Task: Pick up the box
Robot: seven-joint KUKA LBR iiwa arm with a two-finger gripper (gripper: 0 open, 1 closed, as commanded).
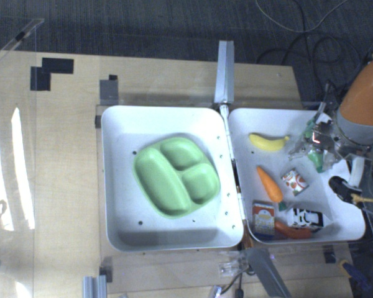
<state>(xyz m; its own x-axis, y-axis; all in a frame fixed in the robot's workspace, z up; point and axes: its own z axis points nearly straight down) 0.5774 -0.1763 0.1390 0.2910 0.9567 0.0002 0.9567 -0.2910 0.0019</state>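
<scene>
- Over at the right edge of the frame, the grey arm with its orange band reaches in above the right white bin.
- Its end effector sits over the upper right part of that bin, a dark cluster of metal with a green glint; whether its fingers are apart or together cannot be told from here.
- Nothing can be made out between the fingers.
- The task's thing, the small red-and-white box, lies at the lower left of the right bin, near the bottom wall, well apart from the end effector.
- An orange carrot lies slanted just above the box, its lower end just beside it.
- A red, sausage-shaped item lies along the bottom wall, its left end touching or just beside the box.
- A black-and-white carton rests just above that red item, right of the box.
- A small red-and-white can sits tilted mid-bin, right of the carrot.
- A yellow banana lies near the top of the bin, left of the end effector.
- In the left white bin, a green three-compartment plate sits in the middle.
- Both bins rest on the pale wooden bench.
</scene>
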